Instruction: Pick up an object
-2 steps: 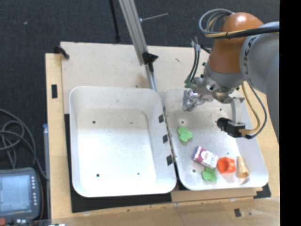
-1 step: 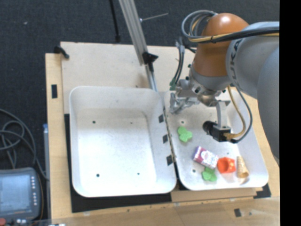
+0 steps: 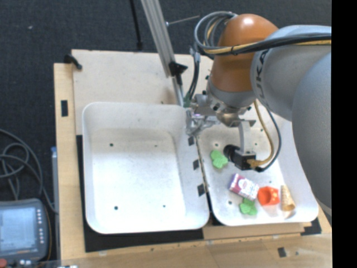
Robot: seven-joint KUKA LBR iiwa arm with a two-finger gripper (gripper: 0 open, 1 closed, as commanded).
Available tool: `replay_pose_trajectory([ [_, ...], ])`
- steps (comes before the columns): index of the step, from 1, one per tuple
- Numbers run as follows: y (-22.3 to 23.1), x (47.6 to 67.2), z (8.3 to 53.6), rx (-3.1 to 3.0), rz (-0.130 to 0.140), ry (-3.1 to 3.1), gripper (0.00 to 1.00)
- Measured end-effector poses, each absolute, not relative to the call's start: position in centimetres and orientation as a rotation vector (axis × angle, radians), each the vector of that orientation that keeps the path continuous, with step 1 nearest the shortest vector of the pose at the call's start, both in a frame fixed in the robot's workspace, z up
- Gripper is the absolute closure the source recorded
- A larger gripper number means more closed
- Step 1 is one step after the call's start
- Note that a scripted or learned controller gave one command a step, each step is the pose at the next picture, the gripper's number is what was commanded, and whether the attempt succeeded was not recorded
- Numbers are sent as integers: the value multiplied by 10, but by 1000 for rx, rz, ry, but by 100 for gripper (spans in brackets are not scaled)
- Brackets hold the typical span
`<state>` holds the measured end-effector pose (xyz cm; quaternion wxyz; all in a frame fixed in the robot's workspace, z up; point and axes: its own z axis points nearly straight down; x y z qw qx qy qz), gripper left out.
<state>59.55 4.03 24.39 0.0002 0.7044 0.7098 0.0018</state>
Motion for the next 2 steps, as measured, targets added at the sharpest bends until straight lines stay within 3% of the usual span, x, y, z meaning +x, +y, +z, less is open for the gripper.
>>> replay_pose_trajectory([
  [1,83,590,247,2214,4,2229,100],
  [2,81,591,247,2218,3,2225,0],
])
